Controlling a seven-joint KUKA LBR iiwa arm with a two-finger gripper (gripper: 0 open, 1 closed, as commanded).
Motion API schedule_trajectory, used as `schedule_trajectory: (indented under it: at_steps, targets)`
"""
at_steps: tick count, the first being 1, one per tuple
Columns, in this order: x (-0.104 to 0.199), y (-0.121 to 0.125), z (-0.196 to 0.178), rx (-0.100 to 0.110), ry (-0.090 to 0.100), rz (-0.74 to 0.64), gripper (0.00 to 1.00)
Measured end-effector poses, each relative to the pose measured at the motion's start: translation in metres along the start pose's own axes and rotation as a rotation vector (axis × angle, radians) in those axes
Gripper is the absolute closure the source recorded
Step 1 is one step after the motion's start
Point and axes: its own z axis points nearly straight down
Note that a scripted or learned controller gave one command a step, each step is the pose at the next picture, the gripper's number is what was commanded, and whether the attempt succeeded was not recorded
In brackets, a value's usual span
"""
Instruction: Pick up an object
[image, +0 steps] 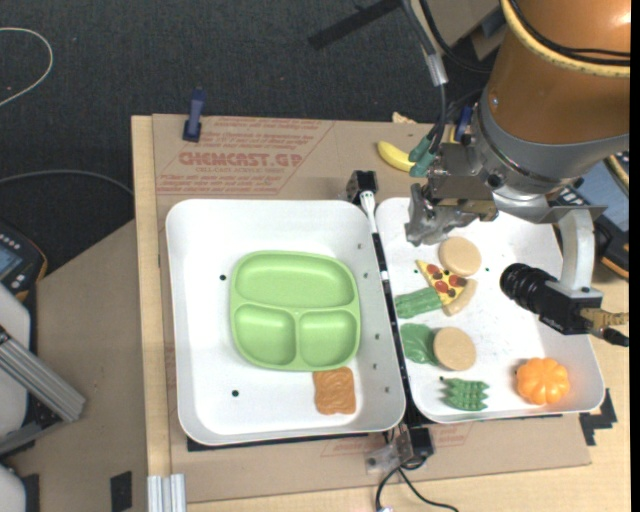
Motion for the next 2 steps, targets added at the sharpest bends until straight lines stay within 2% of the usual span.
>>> schedule_trajectory:
  at_steps: [1, 2]
  targets:
    - [0.062, -0.005, 0.109, 0.032, -0.006, -0.006, 1.0]
    - [0.14, -0.001, -0.036, 0.002, 0.006, -0.01, 1.0]
